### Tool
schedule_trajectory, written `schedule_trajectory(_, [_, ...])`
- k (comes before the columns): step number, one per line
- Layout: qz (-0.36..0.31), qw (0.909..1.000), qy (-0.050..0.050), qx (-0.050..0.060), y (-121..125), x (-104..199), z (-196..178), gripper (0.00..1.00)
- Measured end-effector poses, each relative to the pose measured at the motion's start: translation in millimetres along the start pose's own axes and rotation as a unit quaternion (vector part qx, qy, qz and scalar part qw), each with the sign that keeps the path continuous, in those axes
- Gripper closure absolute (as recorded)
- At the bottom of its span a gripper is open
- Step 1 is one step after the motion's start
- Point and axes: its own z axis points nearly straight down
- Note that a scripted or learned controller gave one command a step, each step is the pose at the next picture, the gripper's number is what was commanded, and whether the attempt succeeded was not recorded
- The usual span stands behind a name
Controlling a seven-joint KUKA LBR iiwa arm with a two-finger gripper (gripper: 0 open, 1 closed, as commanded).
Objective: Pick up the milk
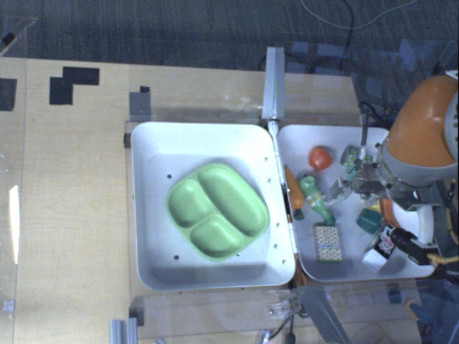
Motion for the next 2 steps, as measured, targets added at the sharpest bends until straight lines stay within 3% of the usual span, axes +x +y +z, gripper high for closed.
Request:
schedule_trajectory(1, [-0.027,0.9996,-0.001,-0.002,-17,-64,-16,0.00])
schedule_trajectory(2, [-0.066,0.9978,-0.002,-0.008,-24,-105,86,0.00])
